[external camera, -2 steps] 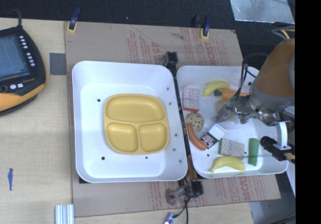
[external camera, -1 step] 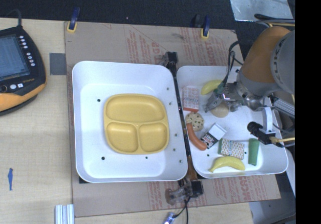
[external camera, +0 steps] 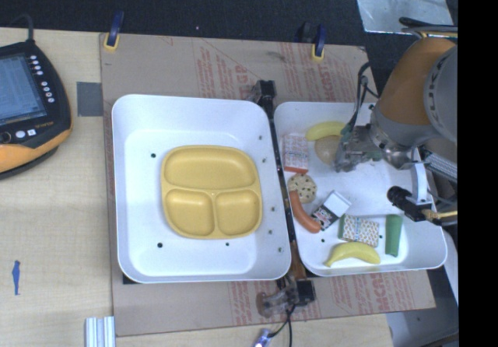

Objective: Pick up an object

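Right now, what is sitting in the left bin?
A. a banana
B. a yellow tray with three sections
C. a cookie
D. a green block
B: the yellow divided tray lies in the left bin; the small items are all in the right bin.

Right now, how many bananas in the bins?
2, both in the right bin: one banana lies at its near edge, the other banana at its far side beside the gripper. The arm may hide more.

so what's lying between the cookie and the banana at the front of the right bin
In the camera view, between the cookie and banana lie a hot dog and a small black-and-white box.
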Action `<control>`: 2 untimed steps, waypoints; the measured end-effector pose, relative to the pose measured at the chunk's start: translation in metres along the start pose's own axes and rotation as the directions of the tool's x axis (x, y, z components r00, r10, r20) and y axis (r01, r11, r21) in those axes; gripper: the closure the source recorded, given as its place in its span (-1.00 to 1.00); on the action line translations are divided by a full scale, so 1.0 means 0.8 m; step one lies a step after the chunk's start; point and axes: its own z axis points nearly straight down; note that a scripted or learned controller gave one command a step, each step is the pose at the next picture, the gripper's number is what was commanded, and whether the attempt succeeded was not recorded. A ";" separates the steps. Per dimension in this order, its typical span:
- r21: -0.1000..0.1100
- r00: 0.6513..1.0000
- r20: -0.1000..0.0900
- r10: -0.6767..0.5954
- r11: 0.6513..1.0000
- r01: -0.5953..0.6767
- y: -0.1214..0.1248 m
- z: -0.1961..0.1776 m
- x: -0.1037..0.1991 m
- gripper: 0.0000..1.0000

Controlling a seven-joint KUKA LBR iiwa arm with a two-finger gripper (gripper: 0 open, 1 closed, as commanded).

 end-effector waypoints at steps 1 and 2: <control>-0.003 1.000 -0.001 0.001 1.000 -0.001 -0.064 -0.112 0.072 1.00; -0.002 1.000 -0.001 0.001 1.000 -0.001 -0.064 -0.112 0.072 -1.00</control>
